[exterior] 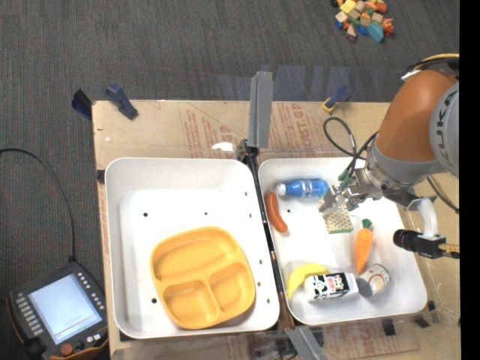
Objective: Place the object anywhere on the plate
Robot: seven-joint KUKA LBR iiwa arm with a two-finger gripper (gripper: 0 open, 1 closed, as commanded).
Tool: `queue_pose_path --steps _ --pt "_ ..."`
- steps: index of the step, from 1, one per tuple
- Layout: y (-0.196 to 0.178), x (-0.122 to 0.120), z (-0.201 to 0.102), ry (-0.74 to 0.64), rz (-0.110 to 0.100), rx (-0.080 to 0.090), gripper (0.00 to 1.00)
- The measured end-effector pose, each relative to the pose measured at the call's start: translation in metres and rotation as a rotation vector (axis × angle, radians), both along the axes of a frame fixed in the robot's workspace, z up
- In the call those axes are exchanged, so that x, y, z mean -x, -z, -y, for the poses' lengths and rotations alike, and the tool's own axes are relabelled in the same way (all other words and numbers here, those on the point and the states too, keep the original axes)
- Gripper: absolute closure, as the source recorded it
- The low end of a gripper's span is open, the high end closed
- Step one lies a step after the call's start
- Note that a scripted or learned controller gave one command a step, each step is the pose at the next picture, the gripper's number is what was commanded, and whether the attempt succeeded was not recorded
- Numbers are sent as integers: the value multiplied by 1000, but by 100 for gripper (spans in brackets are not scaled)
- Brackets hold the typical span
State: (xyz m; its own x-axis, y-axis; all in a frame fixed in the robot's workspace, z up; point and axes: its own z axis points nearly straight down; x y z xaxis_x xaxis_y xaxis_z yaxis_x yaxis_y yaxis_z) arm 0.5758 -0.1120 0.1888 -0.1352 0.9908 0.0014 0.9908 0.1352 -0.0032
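A yellow plate (202,276) with three compartments lies in the left bin (124,178) and has nothing on it. My gripper (335,203) hangs over the right bin (409,295), just right of a blue bottle (304,188). A small speckled tan piece (340,220) sits directly under the gripper, touching or very near it; whether it is held is unclear. A red sausage (276,211) lies by the bin's left wall. An orange carrot (363,247) lies to the right of the speckled piece.
At the front of the right bin lie a yellow banana (303,275), a black-and-white milk carton (332,286) and a small can (374,278). A grey divider post (260,115) stands between the bins at the back. Toy blocks (360,12) lie on the carpet.
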Motion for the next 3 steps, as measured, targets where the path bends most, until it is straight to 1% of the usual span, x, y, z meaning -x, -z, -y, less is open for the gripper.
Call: queue_pose_path --steps 1,2,3 --pt "3 42 -57 -274 -1 -1 100" --pt "3 45 -134 -568 0 -2 100" --pt "3 76 -186 -553 0 -1 100"
